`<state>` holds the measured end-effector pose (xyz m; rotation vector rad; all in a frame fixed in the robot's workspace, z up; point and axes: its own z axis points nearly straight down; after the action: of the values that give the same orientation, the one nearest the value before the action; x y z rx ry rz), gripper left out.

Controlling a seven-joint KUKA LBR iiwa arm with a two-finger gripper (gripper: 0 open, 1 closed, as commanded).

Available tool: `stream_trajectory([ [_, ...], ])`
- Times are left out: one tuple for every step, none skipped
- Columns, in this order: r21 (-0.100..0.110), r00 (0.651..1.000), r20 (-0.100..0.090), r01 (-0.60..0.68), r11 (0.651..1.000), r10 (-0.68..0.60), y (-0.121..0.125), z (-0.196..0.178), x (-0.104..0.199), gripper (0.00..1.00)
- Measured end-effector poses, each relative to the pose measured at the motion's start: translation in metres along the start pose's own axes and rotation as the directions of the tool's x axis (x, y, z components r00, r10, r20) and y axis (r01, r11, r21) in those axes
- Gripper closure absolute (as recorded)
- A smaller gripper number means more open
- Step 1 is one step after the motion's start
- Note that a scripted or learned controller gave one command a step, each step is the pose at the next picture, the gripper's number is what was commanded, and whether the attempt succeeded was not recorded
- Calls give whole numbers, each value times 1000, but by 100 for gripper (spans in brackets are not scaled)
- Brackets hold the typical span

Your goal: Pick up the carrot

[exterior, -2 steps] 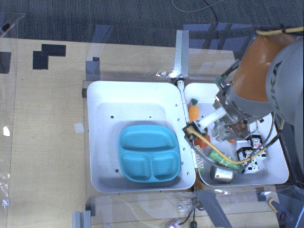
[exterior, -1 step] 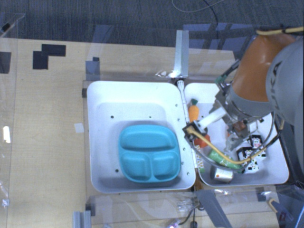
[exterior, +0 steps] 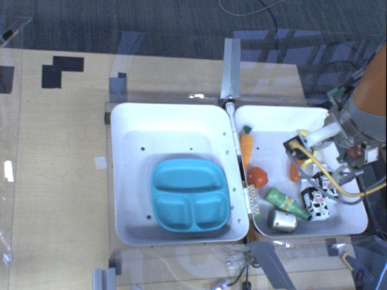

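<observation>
The carrot [exterior: 247, 145], orange with a small green top, lies in the right bin [exterior: 357, 225] against its left wall, pointing toward the front. My gripper [exterior: 315, 202] hangs over the right part of the same bin, well to the right of the carrot and nearer the front. It is apart from the carrot, with a red tomato [exterior: 257, 176] and a green bottle [exterior: 285, 201] lying between them.
A silver can [exterior: 282, 220] lies at the right bin's front edge. A small orange object [exterior: 294, 173] sits mid-bin, partly behind a yellow cable [exterior: 329, 183]. A blue divided plate [exterior: 190, 195] rests in the left bin [exterior: 130, 132].
</observation>
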<state>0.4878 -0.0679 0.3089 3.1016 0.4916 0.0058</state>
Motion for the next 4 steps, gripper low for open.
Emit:
stream_trajectory([
  [0, 990, -1, 141, 990, -141, -7, -56, 55, 0],
  [-3, 989, -2, 148, 989, -148, -8, -67, 56, 100],
  [0, 992, 0, 127, 992, -127, 0, -80, 50, 100],
  [1, 994, -1, -111, 994, 111, -26, -55, 80, 100],
])
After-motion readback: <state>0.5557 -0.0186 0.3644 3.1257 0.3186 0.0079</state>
